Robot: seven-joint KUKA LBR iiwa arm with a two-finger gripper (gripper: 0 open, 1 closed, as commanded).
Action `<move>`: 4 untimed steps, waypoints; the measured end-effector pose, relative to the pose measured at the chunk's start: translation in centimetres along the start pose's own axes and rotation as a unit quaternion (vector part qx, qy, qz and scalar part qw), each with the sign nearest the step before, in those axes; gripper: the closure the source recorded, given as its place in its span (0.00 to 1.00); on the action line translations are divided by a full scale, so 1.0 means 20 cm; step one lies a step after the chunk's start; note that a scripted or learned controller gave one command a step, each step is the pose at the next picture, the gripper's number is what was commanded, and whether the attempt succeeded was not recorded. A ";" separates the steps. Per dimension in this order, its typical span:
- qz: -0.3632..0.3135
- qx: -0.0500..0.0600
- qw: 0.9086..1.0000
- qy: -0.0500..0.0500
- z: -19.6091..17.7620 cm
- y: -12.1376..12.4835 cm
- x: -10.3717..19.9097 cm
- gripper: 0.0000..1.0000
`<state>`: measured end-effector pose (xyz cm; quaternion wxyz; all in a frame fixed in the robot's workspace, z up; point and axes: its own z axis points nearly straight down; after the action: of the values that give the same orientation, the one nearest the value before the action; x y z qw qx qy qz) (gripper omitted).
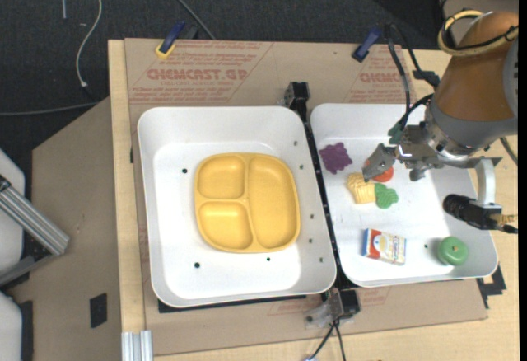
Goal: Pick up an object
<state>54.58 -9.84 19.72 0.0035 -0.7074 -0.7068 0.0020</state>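
While the arm (473, 79) leans in over the desk's right edge, the printing on the cardboard sheet (123, 186) under the bins catches the eye: red letters reading "CHEMCAST GP" along the far edge, once behind the left bin and again, partly covered, behind the right one. Two blue clamps (170, 39) pin that sheet down at the far edge.

The left bin (165, 153) holds a yellow divided plate (247, 201) with three compartments, lying flat near its middle.

The right bin (469, 264) holds the small things. A purple bunch of toy grapes (335, 157) lies toward its far left corner. Nearer the middle sit a yellow toy corn cob (360, 187), a green toy vegetable (386, 198) touching it on the right, and an orange piece (384, 175) just behind them. A small white carton (384, 246) with blue, red and orange printing, too small to read, lies toward the near edge. A green round toy (452, 250) sits by the near right corner.

The gripper (380, 165) hangs right above the orange piece and the corn; whether it is spread or closed, I cannot tell, and nothing shows clearly in its grasp.
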 end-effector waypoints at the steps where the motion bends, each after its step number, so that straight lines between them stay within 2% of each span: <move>1: 0.000 0.000 1.000 0.000 0.23 -0.03 0.03 0.00; 2: 0.000 0.000 1.000 0.000 0.53 -0.02 0.00 0.00; 3: 0.000 -0.004 1.000 0.000 0.46 -0.01 0.00 1.00; 4: -0.001 -0.007 1.000 -0.002 0.19 0.04 -0.03 1.00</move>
<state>55.30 -10.49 15.88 -0.0027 -0.7068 -0.7074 -0.0018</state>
